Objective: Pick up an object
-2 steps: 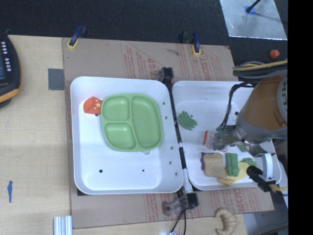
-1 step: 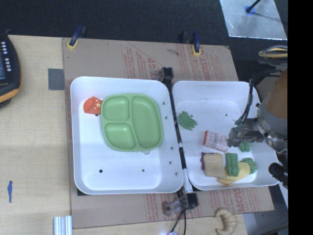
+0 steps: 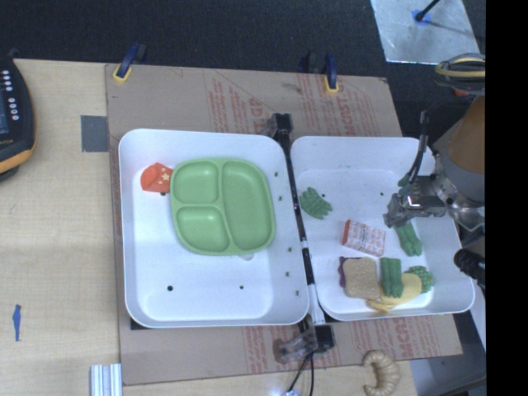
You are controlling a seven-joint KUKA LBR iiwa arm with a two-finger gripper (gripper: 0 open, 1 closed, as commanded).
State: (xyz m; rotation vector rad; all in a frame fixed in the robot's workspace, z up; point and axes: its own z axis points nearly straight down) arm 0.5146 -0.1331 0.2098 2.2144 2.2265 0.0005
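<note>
The right bin (image 3: 363,151) holds a green leafy toy (image 3: 314,203), a red-and-white packet (image 3: 364,237), a brown bread slice (image 3: 360,278) over a purple piece, a green pickle (image 3: 390,276), a yellow banana (image 3: 398,296), a broccoli-like piece (image 3: 421,277) and a green pod (image 3: 408,238). My gripper (image 3: 404,211) hangs at the bin's right side, just above the green pod and right of the packet. Nothing shows between its fingers.
The left bin (image 3: 148,295) bears a green three-part plate (image 3: 223,205) with a red toy (image 3: 156,177) at its left. A tan curled object (image 3: 381,371) lies on the bench below the right bin. A black-and-orange device (image 3: 11,118) sits at far left.
</note>
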